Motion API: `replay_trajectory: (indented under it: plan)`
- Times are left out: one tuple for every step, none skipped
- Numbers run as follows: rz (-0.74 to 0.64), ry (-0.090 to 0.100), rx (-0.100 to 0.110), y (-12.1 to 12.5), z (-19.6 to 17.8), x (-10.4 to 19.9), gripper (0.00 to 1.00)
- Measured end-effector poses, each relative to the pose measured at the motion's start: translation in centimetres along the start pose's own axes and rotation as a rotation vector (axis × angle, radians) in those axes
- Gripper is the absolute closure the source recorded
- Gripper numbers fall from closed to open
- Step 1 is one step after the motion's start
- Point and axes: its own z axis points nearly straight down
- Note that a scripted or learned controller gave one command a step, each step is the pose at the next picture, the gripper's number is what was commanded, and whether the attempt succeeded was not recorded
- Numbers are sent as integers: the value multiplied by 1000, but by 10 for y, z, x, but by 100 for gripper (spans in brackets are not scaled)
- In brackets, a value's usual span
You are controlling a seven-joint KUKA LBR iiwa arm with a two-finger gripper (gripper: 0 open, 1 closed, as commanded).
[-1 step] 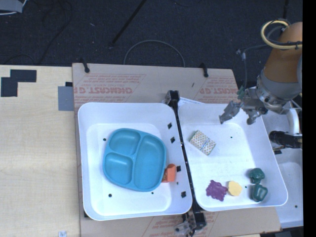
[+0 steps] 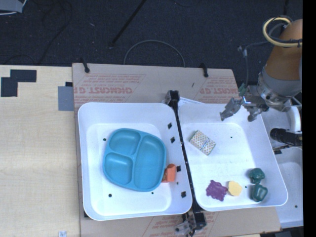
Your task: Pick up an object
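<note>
Camera view takes in the bench [image 2: 34, 147] first, pale wood, with a cardboard sheet [image 2: 148, 85] laid over it and two white bins on that. Taking the right bin [image 2: 261, 147] as the mark: the left bin [image 2: 94, 122] sits just beside it, walls touching along the middle, and holds a blue plate [image 2: 134, 158] with an orange block [image 2: 170, 173] touching the plate's edge on the side nearer the right bin. The arm [image 2: 284, 58] stands over the right bin's far right corner, and its gripper [image 2: 242, 110] hangs above the far rim with the two fingers spread wide and nothing between them. Inside the right bin a patterned box [image 2: 202, 142] lies near the centre, well apart from the rest and with nothing crowding it. Along the near wall sit a purple piece [image 2: 216, 190], a yellow piece [image 2: 235, 188] touching it, and a green toy [image 2: 257, 184] in the near right corner.
</note>
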Motion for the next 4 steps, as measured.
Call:
replay_trajectory:
  plan:
    - [1,0,5,-2,60,-7,0]
    - [0,0,3,-1,104,-8,0]
    - [1,3,-5,2,144,-6,0]
    - [1,0,-13,4,130,-7,100]
